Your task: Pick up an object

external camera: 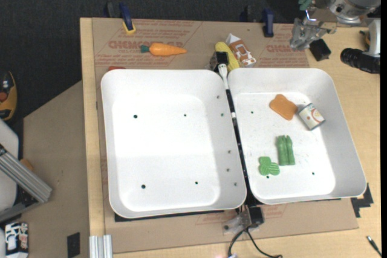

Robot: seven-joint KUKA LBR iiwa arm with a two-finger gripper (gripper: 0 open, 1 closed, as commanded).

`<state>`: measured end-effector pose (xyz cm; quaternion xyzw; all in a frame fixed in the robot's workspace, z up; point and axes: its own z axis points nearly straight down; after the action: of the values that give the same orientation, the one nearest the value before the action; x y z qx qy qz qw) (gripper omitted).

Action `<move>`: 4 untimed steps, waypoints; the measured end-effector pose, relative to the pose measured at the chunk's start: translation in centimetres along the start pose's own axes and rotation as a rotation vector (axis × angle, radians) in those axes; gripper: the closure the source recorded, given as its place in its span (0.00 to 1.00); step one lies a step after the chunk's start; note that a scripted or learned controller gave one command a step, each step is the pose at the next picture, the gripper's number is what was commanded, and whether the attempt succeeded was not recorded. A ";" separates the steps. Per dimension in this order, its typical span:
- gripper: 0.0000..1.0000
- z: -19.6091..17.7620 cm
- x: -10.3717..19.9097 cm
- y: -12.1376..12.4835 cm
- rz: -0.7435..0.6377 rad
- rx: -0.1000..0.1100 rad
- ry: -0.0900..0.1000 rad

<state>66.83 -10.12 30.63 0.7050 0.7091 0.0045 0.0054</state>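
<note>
The right bin holds an orange wedge, a small grey and white can lying beside it, a green ridged piece and a smaller green lump. My gripper hangs above the bench beyond the right bin's far edge, clear of everything in it, with nothing in its grasp. The left bin lies beside the right one.
Behind the bins on the board lie a toy carrot, a yellow banana with a brown and white packet, and a black item at the seam. Two blue clamps hold the board's far edge.
</note>
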 end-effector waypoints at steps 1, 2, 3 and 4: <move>1.00 -10.9 4.6 0.1 0.001 0.001 0.000; 1.00 -22.6 20.7 0.2 -0.009 -0.003 0.006; 1.00 -23.0 27.2 0.3 -0.001 0.009 0.004; 1.00 -22.9 32.0 -0.7 0.001 0.010 0.004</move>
<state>65.61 21.94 53.51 0.7053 0.7089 0.0022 0.0006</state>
